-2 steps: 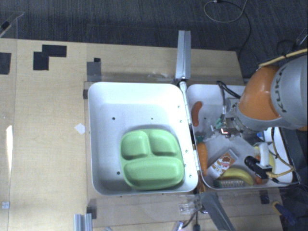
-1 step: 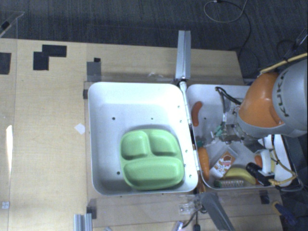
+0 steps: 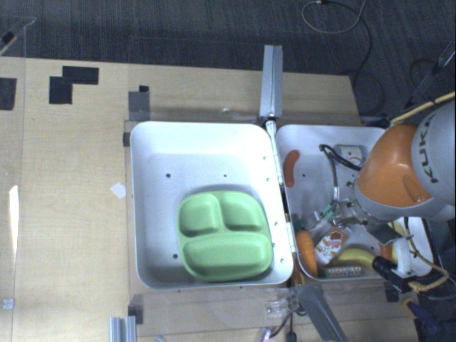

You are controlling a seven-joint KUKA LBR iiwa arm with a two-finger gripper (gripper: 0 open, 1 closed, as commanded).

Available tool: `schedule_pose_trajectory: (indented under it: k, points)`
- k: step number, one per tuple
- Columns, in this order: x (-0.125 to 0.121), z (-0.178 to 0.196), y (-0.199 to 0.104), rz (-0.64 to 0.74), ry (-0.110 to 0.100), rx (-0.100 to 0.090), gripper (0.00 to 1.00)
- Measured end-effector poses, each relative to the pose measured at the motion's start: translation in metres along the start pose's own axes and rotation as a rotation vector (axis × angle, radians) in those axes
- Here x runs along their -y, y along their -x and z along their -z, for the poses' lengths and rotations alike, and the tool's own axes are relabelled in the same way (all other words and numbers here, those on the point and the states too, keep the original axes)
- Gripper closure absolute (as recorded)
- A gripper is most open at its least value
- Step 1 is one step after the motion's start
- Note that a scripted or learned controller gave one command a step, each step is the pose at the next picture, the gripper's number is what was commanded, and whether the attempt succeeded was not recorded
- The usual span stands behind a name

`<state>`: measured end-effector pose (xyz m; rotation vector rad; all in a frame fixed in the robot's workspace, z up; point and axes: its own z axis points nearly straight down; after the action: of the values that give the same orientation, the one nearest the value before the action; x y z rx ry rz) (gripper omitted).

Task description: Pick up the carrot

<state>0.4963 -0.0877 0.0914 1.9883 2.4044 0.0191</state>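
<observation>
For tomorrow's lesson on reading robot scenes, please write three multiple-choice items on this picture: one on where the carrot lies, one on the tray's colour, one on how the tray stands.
1. Where does the carrot lie?
A. In the right bin, near its front left corner
B. In the left bin, on the tray
C. On the bench outside both bins

2. What colour is the divided tray in the left bin?
A. Orange
B. Green
C. Blue

3. How does the tray stand?
A. Propped upright on the bin's wall
B. Flat on the bin's floor, compartments facing up
C. Hanging over the bin's rim

Answers: 1 A, the orange carrot sits beside the divider in the right bin. 2 B, the tray is pale green. 3 B, its three compartments open upward.
</observation>
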Motion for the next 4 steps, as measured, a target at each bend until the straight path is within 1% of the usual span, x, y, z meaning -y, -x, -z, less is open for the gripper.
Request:
schedule_pose_trajectory:
  k: [1,2,3,4]
  points:
    - [-0.003,0.011,-0.001,0.004,0.004,-0.002,1.0]
    - [0.016,0.0,0.061,0.232,-0.005,-0.003,1.0]
    - [-0.001,0.0,0.023,0.739,-0.002,0.001,1.0]
    - [-0.022,0.0,0.018,1.055,-0.005,-0.004,1.0]
